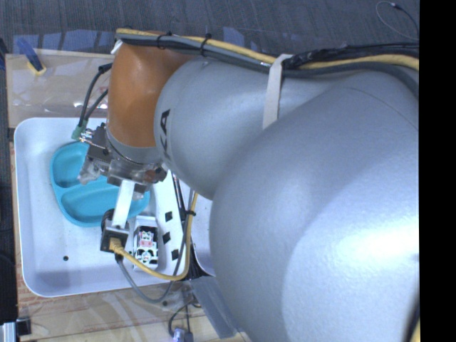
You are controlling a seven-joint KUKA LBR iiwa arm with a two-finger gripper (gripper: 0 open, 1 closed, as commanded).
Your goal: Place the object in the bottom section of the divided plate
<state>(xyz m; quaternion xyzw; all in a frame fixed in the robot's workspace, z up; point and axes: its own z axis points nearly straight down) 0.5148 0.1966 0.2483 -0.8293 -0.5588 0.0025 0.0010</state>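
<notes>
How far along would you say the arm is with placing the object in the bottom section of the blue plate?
Done: the gripper hangs right over the blue plate in the left bin. In hand: the wrist hides whether it holds anything. Left: the visible part of the plate's bottom section is bare, so the placement is not yet shown.

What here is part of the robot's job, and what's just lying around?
Job: blue plate; gripper over it.
Lying about: small blue item on the bench's far left corner; dark speck in the white bin.
</notes>
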